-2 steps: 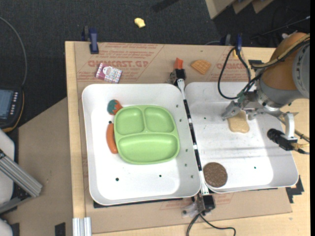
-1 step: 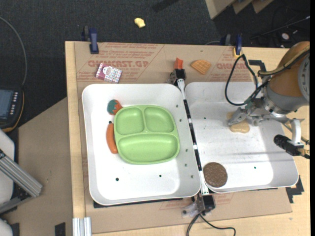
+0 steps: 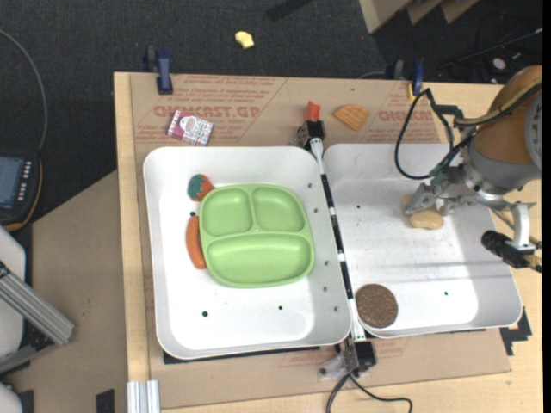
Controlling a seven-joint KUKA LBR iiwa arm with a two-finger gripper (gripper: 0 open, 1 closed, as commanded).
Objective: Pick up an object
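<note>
In the right bin (image 3: 482, 291) a small tan, bread-like piece (image 3: 426, 221) lies near the back middle. My gripper (image 3: 433, 200) is low over it, right at its upper edge, and its tip hides part of the piece. The grey arm with its orange band (image 3: 508, 136) comes in from the right. A round brown cookie (image 3: 376, 305) lies at the right bin's front left corner. In the left bin (image 3: 241, 329) a green divided plate (image 3: 256, 235) sits with an orange sausage-shaped toy (image 3: 195, 241) and a small green and red toy (image 3: 200, 186) along its left side.
Behind the bins, on the cardboard, lie a pink card (image 3: 189, 127), an orange clip (image 3: 312, 110) and a tan cracker (image 3: 350, 115). A black cable (image 3: 405, 136) loops above the right bin's back. Blue clamps (image 3: 161, 67) hold the board's back edge.
</note>
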